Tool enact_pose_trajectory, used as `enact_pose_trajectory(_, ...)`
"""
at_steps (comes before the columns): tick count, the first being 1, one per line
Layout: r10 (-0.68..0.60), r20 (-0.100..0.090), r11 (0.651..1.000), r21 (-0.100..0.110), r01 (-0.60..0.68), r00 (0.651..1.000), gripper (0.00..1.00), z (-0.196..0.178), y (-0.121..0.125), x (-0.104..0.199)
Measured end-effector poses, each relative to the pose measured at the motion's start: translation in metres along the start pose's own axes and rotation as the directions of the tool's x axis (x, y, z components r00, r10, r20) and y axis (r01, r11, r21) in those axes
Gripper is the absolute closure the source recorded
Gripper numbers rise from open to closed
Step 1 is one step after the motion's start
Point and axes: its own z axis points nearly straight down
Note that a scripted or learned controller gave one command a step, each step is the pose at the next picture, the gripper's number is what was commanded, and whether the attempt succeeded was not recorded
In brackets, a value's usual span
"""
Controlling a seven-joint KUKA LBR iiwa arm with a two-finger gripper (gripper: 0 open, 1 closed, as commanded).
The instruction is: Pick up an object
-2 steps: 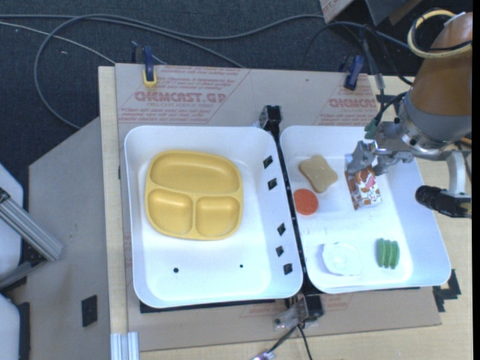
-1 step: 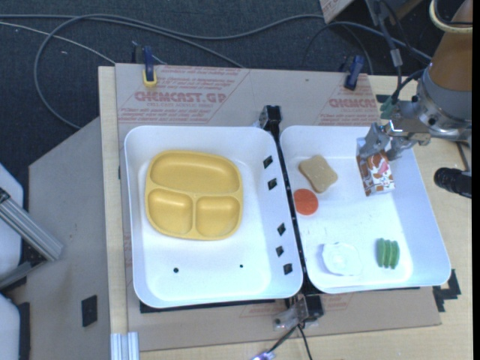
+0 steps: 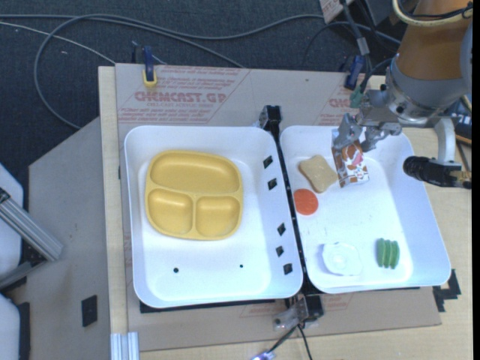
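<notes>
So the thing that matters here is the little printed carton (image 3: 352,166), a red-and-white packet sitting at the back of the right bin (image 3: 420,216), and it looks tilted, with the gripper (image 3: 351,142) right at its top end. The fingers look closed in on the carton's upper edge, pinching it, though it's a small patch of the view, so I'd call that a decent read rather than a sure thing. Just beside the carton is a tan bread-like piece (image 3: 318,173), with an orange disc (image 3: 305,202) a bit nearer the camera. A white lid (image 3: 341,258) and a green pod-like thing (image 3: 388,253) sit well apart at the front. The left bin (image 3: 150,276) has a yellow divided plate (image 3: 195,194). What could go wrong: it's only an edge grip on a tilted, slick-looking packet, so it could swing or slip out when the arm lifts. If it swings, it might also clip the bread piece since that's so close.
</notes>
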Motion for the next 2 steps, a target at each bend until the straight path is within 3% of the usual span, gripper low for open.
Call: enact_pose_trajectory(2,0.0,0.0,1.0,0.001,0.0,1.0,1.0,0.034,0.047,0.101)
